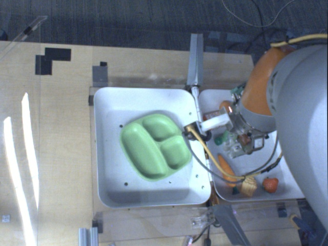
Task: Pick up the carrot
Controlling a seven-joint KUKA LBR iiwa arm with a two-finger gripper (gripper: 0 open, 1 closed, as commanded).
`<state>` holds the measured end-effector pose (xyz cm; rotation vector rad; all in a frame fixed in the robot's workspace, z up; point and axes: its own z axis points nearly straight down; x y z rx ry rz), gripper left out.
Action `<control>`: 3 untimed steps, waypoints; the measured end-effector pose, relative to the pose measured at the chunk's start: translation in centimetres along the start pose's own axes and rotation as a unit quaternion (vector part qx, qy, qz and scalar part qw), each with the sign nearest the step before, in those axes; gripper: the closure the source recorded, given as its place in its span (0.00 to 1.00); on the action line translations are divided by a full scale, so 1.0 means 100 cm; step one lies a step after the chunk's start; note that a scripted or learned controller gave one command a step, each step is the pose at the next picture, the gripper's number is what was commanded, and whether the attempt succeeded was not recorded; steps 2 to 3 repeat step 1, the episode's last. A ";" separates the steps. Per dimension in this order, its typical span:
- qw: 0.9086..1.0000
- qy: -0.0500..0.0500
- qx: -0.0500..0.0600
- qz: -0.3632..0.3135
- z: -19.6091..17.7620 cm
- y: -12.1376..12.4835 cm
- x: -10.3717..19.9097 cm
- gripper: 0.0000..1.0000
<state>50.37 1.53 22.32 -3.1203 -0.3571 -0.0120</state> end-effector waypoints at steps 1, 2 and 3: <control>1.000 -0.004 0.001 0.012 0.039 -0.013 -0.014 1.00; 1.000 -0.004 0.001 0.012 0.039 -0.013 -0.014 1.00; 1.000 -0.004 0.001 0.012 0.039 -0.013 -0.014 1.00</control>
